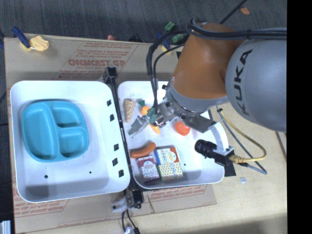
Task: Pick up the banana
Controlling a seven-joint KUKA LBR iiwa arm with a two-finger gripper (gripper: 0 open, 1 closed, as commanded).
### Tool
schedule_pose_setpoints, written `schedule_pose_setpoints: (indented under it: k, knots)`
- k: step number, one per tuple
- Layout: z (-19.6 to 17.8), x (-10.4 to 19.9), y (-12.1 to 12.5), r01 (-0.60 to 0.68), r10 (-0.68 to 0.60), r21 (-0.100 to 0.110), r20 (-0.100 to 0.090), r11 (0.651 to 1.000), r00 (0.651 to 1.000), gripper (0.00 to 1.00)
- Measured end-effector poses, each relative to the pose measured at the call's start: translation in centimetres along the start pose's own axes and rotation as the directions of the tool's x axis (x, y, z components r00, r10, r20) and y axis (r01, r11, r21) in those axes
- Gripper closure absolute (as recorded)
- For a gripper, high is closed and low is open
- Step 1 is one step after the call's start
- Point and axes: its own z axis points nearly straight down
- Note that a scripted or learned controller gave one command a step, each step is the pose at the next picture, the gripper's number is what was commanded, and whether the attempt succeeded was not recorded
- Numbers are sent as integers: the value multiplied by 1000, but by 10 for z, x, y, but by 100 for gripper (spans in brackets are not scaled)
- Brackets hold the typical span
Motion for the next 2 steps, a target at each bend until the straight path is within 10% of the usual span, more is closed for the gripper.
schedule_pose_setpoints:
  k: [1,2]
  knots:
    - [87,53,18,79,-79,2,0,997,997,0]
    - [115,176,57,-92,92,0,1,996,996,0]
